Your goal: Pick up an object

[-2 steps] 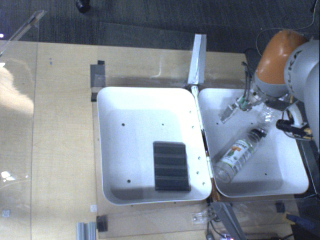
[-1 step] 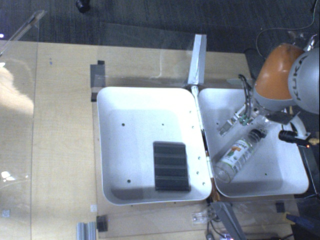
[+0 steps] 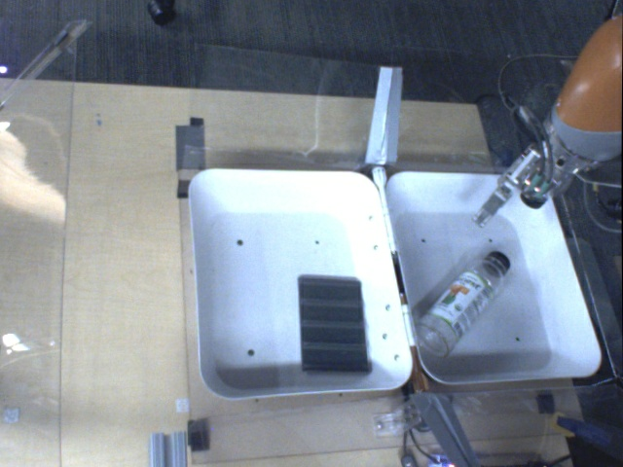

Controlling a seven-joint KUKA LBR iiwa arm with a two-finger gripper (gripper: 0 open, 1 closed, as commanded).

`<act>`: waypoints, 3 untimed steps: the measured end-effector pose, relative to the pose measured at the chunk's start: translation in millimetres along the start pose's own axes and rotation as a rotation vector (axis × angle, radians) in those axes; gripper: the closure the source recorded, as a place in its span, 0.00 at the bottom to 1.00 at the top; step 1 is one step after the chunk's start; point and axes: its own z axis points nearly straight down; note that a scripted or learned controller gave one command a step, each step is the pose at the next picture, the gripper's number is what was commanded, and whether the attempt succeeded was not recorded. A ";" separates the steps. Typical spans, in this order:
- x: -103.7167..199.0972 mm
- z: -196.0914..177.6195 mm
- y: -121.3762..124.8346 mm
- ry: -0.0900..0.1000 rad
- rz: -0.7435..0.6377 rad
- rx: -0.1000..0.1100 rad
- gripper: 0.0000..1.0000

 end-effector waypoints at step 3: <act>37.3 81.7 29.5 0.001 -0.199 -0.002 0.00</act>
